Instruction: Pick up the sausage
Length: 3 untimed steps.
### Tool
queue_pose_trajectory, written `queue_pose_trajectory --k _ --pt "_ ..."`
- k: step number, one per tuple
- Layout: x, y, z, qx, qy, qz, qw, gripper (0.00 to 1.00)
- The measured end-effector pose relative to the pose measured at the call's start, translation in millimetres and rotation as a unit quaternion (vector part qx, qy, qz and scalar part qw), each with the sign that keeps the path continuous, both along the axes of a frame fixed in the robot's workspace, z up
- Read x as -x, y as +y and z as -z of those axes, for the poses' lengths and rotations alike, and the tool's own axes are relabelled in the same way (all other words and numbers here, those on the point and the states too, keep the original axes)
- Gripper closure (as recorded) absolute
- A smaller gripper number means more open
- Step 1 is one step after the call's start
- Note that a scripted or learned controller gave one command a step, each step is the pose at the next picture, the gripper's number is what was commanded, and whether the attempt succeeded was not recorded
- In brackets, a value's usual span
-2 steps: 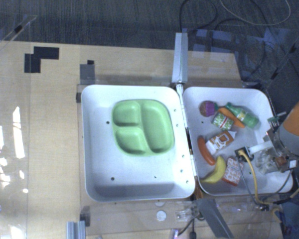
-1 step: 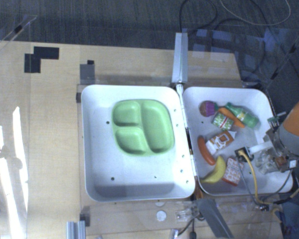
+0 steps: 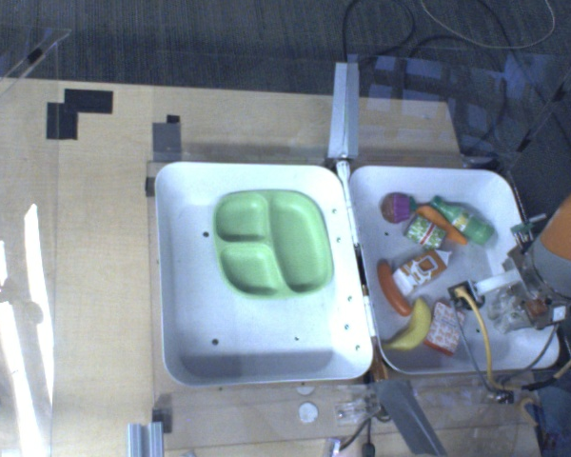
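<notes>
The sausage [image 3: 393,288] is a short red-orange link lying in the left part of the right bin [image 3: 490,181], near the divider between the bins. A small white carton [image 3: 423,268] touches its upper right side and a banana [image 3: 414,327] lies just below it. My gripper [image 3: 506,303] hangs low over the right side of the same bin, well to the right of the sausage. Nothing shows held in it.
The right bin also holds a purple item [image 3: 397,206], an orange carrot-like piece [image 3: 428,228], a green bottle [image 3: 462,220] and a small red box [image 3: 444,329]. A yellow cable [image 3: 483,346] loops near the gripper. A green divided plate [image 3: 272,241] sits in the left bin [image 3: 186,284].
</notes>
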<state>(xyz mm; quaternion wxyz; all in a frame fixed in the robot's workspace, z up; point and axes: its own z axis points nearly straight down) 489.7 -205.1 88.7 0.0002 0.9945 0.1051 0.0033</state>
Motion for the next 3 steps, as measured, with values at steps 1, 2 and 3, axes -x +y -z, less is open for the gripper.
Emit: queue_pose_trajectory --k 1,2,3 --pt "0.0 0.0 0.0 0.0 0.0 0.0 1.0 1.0" --pt "0.0 0.0 0.0 0.0001 0.0 0.0 1.0 1.0" --pt "0.0 0.1 0.1 0.0001 0.0 0.0 1.0 1.0"
